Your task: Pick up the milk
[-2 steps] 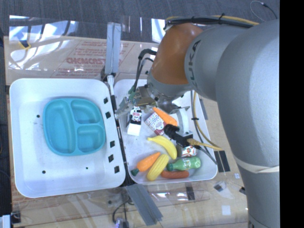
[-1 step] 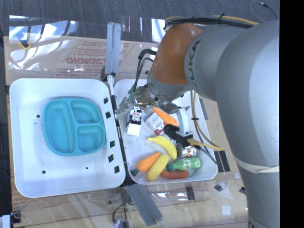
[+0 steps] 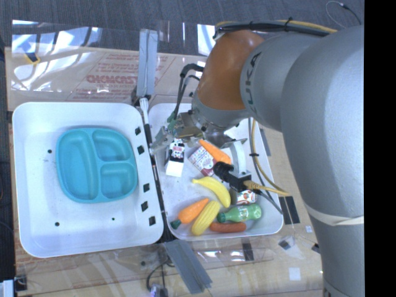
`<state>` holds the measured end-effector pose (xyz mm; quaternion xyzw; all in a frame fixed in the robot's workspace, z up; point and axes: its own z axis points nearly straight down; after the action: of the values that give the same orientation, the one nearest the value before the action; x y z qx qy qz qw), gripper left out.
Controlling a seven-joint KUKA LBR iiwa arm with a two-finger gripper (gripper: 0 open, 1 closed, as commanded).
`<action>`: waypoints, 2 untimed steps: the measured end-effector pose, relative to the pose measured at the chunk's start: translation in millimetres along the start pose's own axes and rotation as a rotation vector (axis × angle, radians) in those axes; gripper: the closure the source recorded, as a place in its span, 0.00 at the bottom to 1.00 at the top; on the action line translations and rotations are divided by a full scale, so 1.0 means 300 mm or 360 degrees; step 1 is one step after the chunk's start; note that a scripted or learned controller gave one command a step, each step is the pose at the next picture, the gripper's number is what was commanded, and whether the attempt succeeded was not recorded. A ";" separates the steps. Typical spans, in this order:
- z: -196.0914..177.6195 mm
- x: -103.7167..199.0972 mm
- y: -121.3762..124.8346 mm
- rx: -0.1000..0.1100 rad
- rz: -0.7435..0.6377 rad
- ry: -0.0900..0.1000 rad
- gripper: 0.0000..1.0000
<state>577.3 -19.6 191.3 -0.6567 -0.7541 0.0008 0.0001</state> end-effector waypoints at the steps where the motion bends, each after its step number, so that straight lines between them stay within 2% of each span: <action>1: 0.000 0.000 0.000 0.0000 0.0000 0.0000 0.00; 2: 0.003 0.004 -0.013 0.0008 -0.0106 0.0003 0.00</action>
<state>573.3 -19.0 190.6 -0.6313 -0.7755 0.0020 0.0026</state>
